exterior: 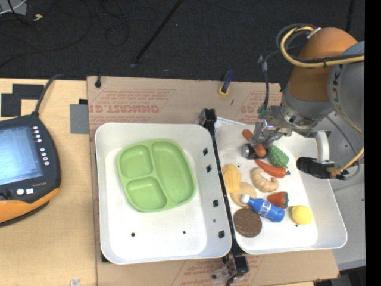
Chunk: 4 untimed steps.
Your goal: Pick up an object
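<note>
- Hovering low in the right white plastic bin [333,234], the end effector [260,143] sits above a small orange carrot-like toy [253,143].
- Finger spacing: cannot tell.
- Advice: centre on the toy, avoiding the green knobbly toy [278,157].

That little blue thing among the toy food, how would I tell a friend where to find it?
Look at the right white bin, the one crowded with toy food. Near its front edge, beside the brown cookie and left of the yellow lemon, lies the blue bottle on its side. It is the only blue item, with a white cap.
</note>
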Tool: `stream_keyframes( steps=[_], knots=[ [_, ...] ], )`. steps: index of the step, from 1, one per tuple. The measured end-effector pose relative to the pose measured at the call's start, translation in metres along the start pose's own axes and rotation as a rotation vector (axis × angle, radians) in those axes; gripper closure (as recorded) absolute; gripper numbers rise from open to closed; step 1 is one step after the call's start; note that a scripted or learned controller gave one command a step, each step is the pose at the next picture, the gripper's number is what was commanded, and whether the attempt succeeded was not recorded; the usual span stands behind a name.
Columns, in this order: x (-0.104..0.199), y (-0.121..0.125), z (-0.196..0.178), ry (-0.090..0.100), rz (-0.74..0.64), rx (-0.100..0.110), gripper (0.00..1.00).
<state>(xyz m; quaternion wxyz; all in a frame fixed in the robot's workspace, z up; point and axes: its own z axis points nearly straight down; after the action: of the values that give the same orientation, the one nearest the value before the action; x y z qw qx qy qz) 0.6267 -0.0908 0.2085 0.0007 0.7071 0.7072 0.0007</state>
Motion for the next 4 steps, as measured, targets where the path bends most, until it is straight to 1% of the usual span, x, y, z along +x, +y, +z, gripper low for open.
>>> stream_keyframes(
  steps=[1, 2, 3, 4],
  knots=[
    [-0.002, 0.0, -0.02, 0.0, 0.0, 0.003, 1.0],
    [0.015, -0.045, -0.025, 0.001, 0.003, 0.007, 1.0],
    [0.015, -0.098, -0.029, 0.001, 0.004, 0.009, 1.0],
    [0.023, -0.092, -0.017, 0.001, 0.001, 0.008, 1.0]
  ],
)
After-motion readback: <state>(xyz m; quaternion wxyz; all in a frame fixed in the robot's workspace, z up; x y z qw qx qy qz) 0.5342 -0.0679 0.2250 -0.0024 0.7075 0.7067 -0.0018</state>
